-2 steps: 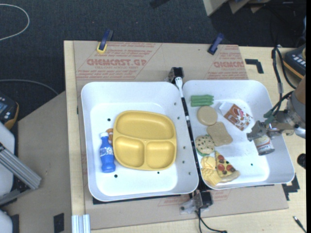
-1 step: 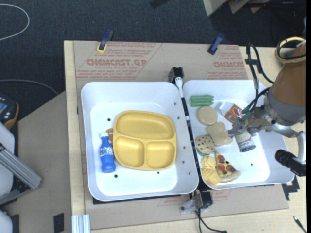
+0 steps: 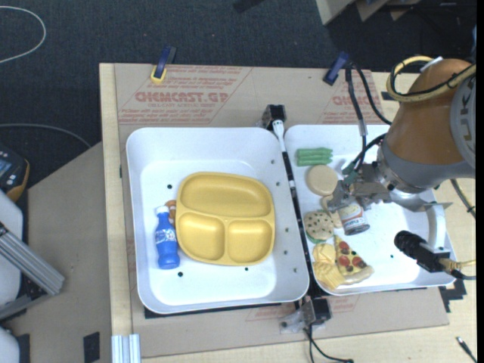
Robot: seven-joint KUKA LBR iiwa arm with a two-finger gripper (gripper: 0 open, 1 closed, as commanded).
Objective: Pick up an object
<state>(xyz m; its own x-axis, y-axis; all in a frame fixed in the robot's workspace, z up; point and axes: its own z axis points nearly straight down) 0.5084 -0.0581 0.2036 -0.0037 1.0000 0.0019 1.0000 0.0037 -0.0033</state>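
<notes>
In the right bin [image 3: 393,274], the end effector [image 3: 349,200] hangs low over a small can [image 3: 352,220], just beside a tan round cookie [image 3: 322,178]; whether it grips the can, I cannot tell. A chocolate-chip cookie [image 3: 318,224] and pizza slice [image 3: 344,262] lie nearby.

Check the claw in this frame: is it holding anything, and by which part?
It cannot be told. The claw is low in the right bin, at the small can, but whether it grips the can is unclear.

bench [image 3: 219,89]: left bin [image 3: 144,203] | right bin [image 3: 393,267] | touching, side by side
</notes>
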